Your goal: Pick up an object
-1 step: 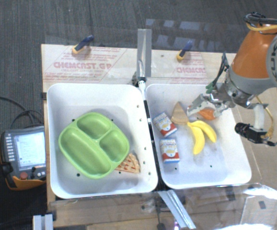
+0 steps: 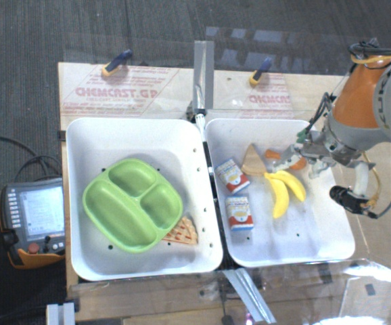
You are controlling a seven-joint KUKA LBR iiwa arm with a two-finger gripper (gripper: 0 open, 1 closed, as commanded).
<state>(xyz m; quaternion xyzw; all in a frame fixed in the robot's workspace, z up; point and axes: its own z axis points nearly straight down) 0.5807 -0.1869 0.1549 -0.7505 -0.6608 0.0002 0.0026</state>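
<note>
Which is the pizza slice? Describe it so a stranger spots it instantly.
Look in the left white bin, which holds a green divided plate. The pizza slice lies tucked against that plate's lower right edge: a flat tan-and-red wedge.

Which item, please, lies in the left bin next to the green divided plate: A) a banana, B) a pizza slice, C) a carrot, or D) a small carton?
B: the pizza slice lies against the lower right edge of the green divided plate in the left bin.

Grey arm (image 2: 378, 124), orange band, black cables
</note>
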